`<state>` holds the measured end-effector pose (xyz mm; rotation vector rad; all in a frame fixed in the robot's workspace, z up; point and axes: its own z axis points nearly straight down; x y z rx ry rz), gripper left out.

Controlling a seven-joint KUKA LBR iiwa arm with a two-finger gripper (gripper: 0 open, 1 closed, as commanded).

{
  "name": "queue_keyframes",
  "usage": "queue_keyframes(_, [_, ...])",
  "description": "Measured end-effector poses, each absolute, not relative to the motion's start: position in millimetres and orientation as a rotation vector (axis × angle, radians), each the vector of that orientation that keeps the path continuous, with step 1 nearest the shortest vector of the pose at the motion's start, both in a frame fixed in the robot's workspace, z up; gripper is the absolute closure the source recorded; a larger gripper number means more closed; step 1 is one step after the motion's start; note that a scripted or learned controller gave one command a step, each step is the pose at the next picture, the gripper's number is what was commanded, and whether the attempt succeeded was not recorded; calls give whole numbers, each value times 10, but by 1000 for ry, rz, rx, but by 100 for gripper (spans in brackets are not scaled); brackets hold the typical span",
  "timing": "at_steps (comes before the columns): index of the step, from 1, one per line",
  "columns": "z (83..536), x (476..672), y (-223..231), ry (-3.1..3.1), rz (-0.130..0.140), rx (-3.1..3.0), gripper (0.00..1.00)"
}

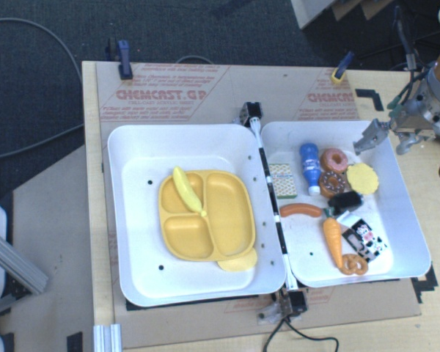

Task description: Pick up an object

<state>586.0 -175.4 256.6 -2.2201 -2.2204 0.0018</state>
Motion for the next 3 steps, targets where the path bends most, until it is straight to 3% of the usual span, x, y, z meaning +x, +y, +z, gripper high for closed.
queue_keyframes(1, [1311, 6284, -1452, -2220, 3, -2218, 0])
queue_keyframes(2, [873, 6642, -998, -2209, 18, -2220, 0])
queue_keyframes(3, [985, 6646, -1019, -2211, 23, -2222, 100])
